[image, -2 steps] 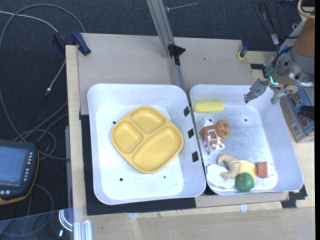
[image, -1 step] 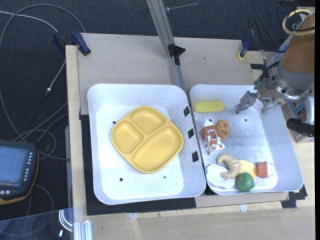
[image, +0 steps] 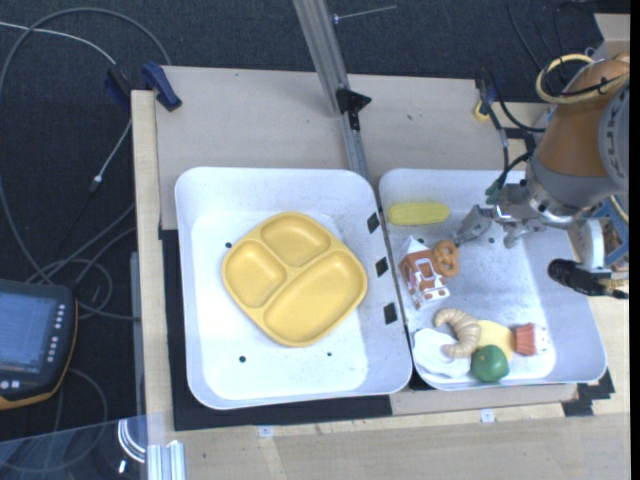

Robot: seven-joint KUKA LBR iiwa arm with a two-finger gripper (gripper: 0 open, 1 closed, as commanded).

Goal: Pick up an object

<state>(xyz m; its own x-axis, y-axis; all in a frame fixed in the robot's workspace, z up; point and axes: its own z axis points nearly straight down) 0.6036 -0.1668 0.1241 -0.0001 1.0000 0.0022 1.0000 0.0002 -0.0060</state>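
Evidently nothing is lifted yet. My gripper [image: 497,223] hangs over the right bin [image: 580,363], toward its 12 o'clock end, and every object sits on the bin floor. The pick is all ahead of me: choose, descend, close, raise.

Gripper state: the two fingers stand spread wide, one reaching toward 9 o'clock, the other shorter toward 6 o'clock. No object between them. I see no contact with anything; whether the tips touch the floor I cannot tell from this slant.

Candidates, by bearing from my gripper:
- Yellow corn cob [image: 419,213], at 9 o'clock, lying flat near the bin's upper wall.
- Small pretzel [image: 445,258], at 8 o'clock, nearest to my outstretched finger, apart from it.
- Little toy house [image: 423,277], red and white, just beside the pretzel at its 8 o'clock.
- Cluster at 6 o'clock, well apart: a white dish [image: 428,353] bearing a croissant [image: 459,331], a green fruit [image: 489,364] and something yellow under them; an orange-red block [image: 527,339] just beside at 3 o'clock.

Left bin [image: 200,368]: holds a yellow divided plate [image: 293,278], well apart at 9 o'clock.

Judgement: the pretzel or the corn is the likeliest target, given where I hover.
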